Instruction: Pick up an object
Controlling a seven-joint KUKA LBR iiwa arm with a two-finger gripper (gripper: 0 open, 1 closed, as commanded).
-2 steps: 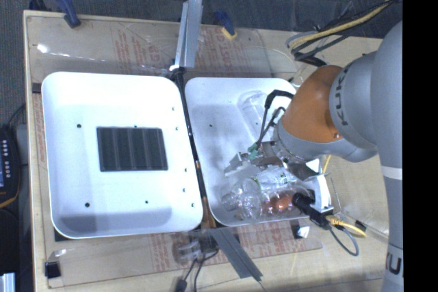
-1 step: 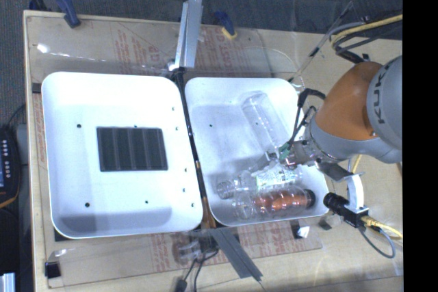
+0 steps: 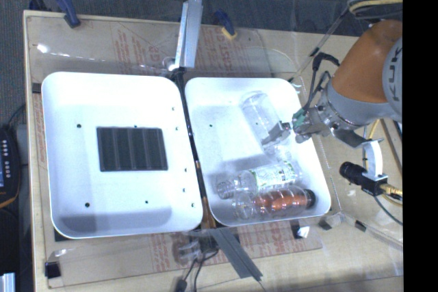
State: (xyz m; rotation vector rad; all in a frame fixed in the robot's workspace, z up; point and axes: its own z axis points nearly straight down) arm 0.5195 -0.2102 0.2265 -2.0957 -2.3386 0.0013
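The right bin (image 3: 205, 147) holds three things. A clear plastic bottle (image 3: 255, 109) lies tilted in its upper middle. A clear bottle with a green label (image 3: 263, 179) lies near the front, and a brown bottle with a dark cap (image 3: 280, 202) lies just in front of it, against the front wall. My gripper (image 3: 279, 134) reaches in from the right and hangs by the lower right end of the upper clear bottle, above the two front bottles. Nothing is seen held in it.
The left bin (image 3: 68, 106) has a dark ribbed rectangular panel (image 3: 132, 148) on its floor. A metal divider post (image 3: 187, 31) stands behind the seam between the bins. Blue clamps (image 3: 67, 9) sit at the back edge. Cables (image 3: 369, 181) trail at the right.
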